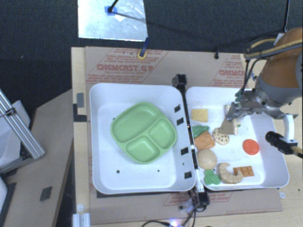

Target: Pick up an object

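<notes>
My gripper reaches into the right bin from the right, near its back middle. A tan wedge-shaped piece sits between its fingertips and slants down from them, so the gripper looks shut on it. The wedge's lower end meets a speckled cookie. Other toy foods lie around: a yellow cheese square, a green leafy piece, an orange chunk, a round beige bun and a red disc.
A green divided plate lies in the left bin. Along the right bin's front edge are a green piece, a tan curled pastry and an orange waffle cracker. A black part of the arm overhangs the bin's right side.
</notes>
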Controlling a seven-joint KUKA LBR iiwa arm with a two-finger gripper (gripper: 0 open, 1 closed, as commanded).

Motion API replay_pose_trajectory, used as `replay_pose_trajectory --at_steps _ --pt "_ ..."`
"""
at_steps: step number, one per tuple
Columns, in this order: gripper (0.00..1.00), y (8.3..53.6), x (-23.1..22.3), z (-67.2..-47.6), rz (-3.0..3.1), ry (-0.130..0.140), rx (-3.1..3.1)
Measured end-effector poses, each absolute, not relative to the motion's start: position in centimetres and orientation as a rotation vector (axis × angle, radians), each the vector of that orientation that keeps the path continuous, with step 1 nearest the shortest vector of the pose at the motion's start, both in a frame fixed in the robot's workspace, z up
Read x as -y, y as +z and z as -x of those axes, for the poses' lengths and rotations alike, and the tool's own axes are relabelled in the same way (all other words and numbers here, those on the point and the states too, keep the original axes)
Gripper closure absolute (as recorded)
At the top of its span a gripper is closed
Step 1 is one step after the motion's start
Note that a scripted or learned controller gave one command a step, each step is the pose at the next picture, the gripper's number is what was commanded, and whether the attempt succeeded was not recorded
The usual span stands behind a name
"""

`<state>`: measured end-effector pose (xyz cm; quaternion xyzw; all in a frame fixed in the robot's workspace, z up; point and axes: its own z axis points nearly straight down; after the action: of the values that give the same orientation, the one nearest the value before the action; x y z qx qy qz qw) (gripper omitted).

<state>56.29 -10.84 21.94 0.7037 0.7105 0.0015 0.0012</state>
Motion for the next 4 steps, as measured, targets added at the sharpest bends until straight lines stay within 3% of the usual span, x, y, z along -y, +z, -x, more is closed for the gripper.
replay_pose_trajectory --at_steps 1,3,4 --pt "1.00 22.5 6.3 -59.9 -2.208 0.007 -2.231" --pt "1.00 23.0 -3.2 -63.3 -2.209 0.003 -2.228" --pt "1.00 22.4 -5.9 -66.4 -2.210 0.003 -2.225"
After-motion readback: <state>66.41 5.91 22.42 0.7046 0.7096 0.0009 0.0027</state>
